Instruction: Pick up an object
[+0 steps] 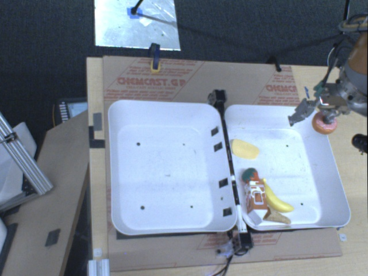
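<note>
My gripper (315, 117) hangs over the far right corner of the right bin (336, 177). A round pink-orange ring (325, 124) shows right at the gripper's tip, over the bin's right rim; whether it is gripped or only lies beneath is unclear. Inside the right bin, a flat yellow piece (245, 149) lies near the divider. At the bin's front left sit a green and red ball-like toy (250, 175), a small orange and white carton (256, 200) and a yellow banana (277, 200), all bunched together.
The left bin (115, 171) stands beside the right one, with black clips (219, 98) along the shared rim. Both bins rest on a cardboard sheet (172, 79). A shiny metal plate (137, 16) lies beyond the bench's far edge.
</note>
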Controlling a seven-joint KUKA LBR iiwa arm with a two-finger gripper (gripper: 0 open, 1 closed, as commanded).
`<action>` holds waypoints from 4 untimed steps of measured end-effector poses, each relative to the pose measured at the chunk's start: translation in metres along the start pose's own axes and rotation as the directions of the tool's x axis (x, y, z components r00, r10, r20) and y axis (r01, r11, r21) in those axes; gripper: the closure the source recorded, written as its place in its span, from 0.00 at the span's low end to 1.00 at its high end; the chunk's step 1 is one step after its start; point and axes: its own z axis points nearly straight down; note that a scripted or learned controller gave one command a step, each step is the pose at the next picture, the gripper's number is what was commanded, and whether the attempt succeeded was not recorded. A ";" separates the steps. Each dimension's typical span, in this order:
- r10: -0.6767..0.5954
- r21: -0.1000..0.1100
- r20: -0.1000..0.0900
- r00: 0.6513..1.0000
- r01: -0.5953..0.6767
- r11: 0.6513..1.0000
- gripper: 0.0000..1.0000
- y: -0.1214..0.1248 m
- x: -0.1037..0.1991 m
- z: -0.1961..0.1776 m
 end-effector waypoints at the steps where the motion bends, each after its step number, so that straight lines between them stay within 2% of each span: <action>1: 0.006 0.013 -0.003 1.000 -0.006 1.000 0.00 -0.056 -0.020 0.138; 2: 0.002 -0.002 0.001 1.000 -0.002 1.000 1.00 -0.050 -0.019 0.120; 3: -0.006 0.003 -0.004 1.000 0.006 1.000 1.00 -0.044 0.049 0.159; 4: -0.001 -0.002 0.000 1.000 0.001 1.000 1.00 -0.043 0.044 0.147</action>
